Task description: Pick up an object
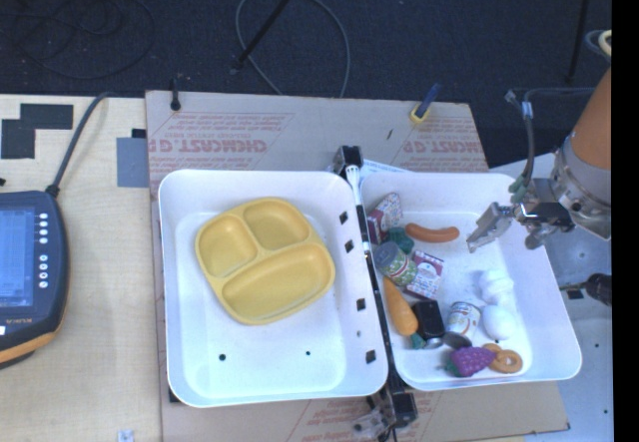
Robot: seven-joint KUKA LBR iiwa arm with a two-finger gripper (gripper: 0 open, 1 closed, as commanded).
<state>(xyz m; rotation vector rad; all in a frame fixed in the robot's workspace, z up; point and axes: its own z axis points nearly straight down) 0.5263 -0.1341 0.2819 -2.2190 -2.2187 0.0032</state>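
The fingers [508, 224] look spread apart to me, with nothing between them, hanging over the upper right part of the right bin [569, 330]. I see the grey arm [589, 181] reaching in from the right. Under and left of the fingers, the objects lie scattered in that bin: a hot dog [432, 232] near the top, an orange carrot [399, 308] beside the inner wall, a small can [462, 316], a white egg-like piece [494, 282] just below the fingers, a purple grape bunch [469, 360] and a ring-shaped pastry [507, 361] at the near edge. In the left bin [200, 370] I see a yellow divided plate [265, 258]. A tablet-like pendant [25, 270] rests on the tabletop [90, 370] to the far left.
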